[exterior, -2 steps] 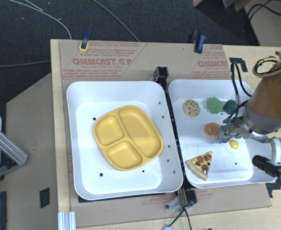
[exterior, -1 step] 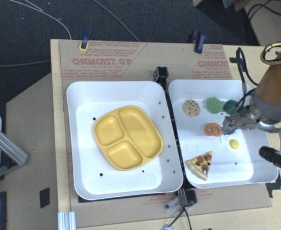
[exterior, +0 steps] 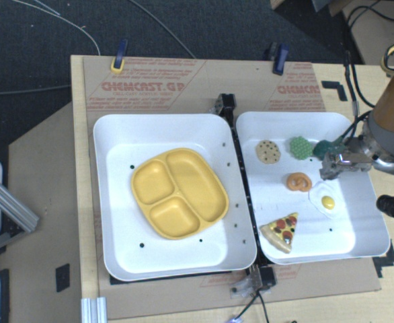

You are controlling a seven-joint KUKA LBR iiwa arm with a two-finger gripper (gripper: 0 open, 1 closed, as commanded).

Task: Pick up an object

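A yellow divided plate [exterior: 179,192] lies in the left bin [exterior: 116,247]. Two blue clamps [exterior: 119,54] grip the table's [exterior: 89,93] far edge; black cables [exterior: 69,19] trail across the dark floor [exterior: 35,59] beyond.

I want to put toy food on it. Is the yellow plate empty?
Empty. The yellow plate lies flat in the left bin, its three compartments bare. The cookie and pizza slice are in the right bin.
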